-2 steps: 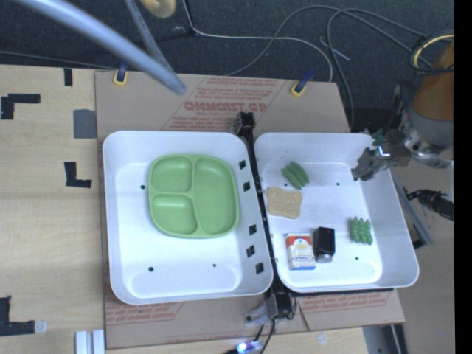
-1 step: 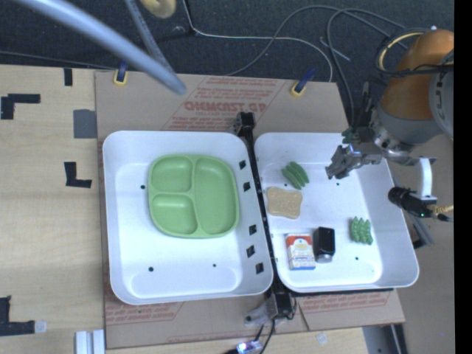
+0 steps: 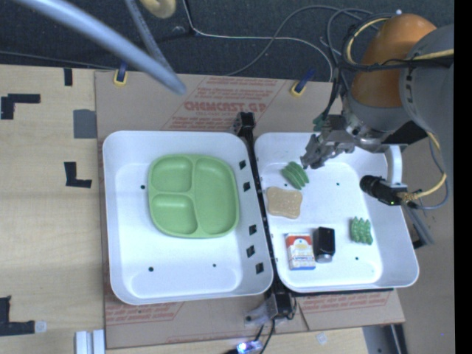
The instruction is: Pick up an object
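The gripper (image 3: pixel 316 155) is poised in the right bin (image 3: pixel 383 268), just beside a green leafy piece (image 3: pixel 296 174); whether anything is gripped cannot be told. A straight descent centred over that piece is judged best, away from the tan slice (image 3: pixel 284 202).

bench: pale wood top (image 3: pixel 37 198) | cardboard sheet (image 3: pixel 221 98) under bins | dark floor (image 3: pixel 258 13) behind | black cables (image 3: pixel 295 28)
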### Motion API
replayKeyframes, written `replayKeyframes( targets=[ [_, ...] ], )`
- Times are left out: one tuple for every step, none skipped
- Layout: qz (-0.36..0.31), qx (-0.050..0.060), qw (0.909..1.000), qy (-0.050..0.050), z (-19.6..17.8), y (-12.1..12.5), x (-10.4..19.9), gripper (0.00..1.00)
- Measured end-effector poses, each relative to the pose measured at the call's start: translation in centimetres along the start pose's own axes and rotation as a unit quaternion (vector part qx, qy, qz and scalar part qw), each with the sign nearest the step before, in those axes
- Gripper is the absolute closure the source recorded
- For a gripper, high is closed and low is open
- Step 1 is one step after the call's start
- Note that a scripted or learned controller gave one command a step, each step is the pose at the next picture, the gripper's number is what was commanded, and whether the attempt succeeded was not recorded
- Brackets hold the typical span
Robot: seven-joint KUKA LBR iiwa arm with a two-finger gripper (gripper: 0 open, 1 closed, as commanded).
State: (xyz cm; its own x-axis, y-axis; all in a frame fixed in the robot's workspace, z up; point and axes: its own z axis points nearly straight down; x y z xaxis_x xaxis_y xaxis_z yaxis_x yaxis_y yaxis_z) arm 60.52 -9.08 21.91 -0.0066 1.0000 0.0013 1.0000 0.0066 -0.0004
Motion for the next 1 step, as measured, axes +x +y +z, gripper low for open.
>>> replayKeyframes(
  targets=[
    [0.0,0.0,1.0,0.0,-0.61,0.62,6.1,1.0]
  ],
)
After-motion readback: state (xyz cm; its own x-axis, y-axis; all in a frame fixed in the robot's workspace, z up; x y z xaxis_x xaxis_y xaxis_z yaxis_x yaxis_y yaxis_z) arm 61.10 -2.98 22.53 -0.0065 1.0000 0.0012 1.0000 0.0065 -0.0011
